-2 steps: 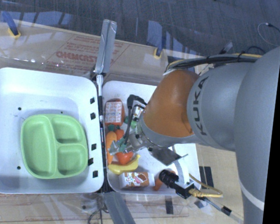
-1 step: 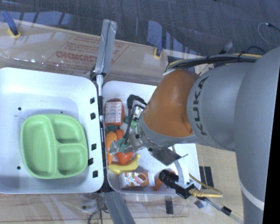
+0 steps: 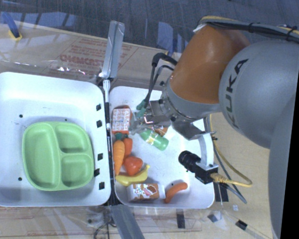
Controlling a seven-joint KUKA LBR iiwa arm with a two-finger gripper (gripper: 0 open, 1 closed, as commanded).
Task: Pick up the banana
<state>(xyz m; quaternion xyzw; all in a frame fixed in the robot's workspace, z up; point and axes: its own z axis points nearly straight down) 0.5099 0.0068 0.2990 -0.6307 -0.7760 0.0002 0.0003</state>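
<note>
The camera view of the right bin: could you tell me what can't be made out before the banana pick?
- Gripper: finger state unreadable in the camera view, crowded by the wrist above.
- Banana: partly covered by the tomato; only a yellow curve shows.
- Right bin: far corner hidden under the arm.
- Packet: label print too small to read.

The one camera is sitting fixed above the bench, looking down at a slant on both bins (image 3: 4, 126); the arm (image 3: 250, 85) is entering from three o'clock.
</note>
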